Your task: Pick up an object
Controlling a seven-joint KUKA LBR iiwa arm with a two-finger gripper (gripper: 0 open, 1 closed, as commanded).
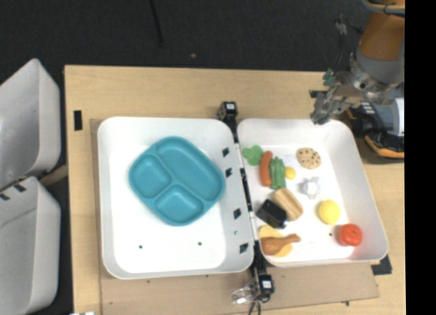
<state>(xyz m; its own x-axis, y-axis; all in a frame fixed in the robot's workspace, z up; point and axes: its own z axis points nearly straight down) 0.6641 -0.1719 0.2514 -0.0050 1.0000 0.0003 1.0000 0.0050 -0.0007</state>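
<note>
Tray point(176, 180) in left bin point(116, 238)

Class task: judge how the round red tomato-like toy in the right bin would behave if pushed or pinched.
The round red tomato-like toy looks ball-shaped, so it would probably roll when nudged. Its smooth curve might slip from a pinch. Lying near the right white bin's wall, it may get trapped there.

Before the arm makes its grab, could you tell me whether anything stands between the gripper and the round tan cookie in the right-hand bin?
Nothing visible does. The gripper hangs over the far rim of the right white bin, and the round tan cookie lies just inside that edge, with bare floor between. The small yellow piece and green vegetable sit beyond it.
</note>
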